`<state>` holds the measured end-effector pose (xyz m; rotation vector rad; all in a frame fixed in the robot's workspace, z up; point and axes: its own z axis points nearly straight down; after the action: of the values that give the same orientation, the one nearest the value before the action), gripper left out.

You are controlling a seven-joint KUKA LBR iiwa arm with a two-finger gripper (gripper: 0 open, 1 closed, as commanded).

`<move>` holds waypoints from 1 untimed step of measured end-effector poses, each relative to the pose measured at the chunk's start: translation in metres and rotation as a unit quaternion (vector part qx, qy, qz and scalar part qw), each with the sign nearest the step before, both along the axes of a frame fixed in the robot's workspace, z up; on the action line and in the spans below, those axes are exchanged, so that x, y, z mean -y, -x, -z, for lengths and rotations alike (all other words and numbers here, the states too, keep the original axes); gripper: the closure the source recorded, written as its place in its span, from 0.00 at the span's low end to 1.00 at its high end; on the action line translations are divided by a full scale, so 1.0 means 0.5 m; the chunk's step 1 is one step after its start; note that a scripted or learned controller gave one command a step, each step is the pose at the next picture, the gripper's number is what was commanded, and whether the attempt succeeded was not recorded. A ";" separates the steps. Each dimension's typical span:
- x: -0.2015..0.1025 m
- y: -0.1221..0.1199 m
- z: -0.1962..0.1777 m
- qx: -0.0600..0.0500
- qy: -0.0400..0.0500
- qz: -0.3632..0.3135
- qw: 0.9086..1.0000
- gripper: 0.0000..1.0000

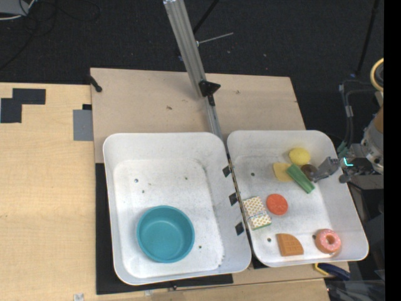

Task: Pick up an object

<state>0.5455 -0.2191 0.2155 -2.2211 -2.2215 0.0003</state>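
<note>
The right bin (351,212) holds several small objects: a yellow lemon (299,155), a pale yellow wedge (281,171), a green bar (300,179), a red disc (277,204), a checkered block (256,212), an orange slice (289,244) and a pink donut (328,241). My gripper (324,167) reaches in over the right bin's right rim. It sits low, just right of the green bar's upper end and below the lemon. A small brown piece (308,168) shows beside its tip. Nothing is visibly lifted.
The left bin (125,155) holds a teal bowl (165,233) near its front. A slanted metal pole (190,49) rises behind the bins. The grey arm body (369,158) stands beyond the right bin's edge. Pale wooden bench lies to the left.
</note>
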 end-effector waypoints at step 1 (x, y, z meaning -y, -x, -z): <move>0.000 0.000 0.000 0.000 0.000 0.000 1.000 0.00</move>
<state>0.5455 -0.2191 0.2155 -2.2210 -2.2214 0.0004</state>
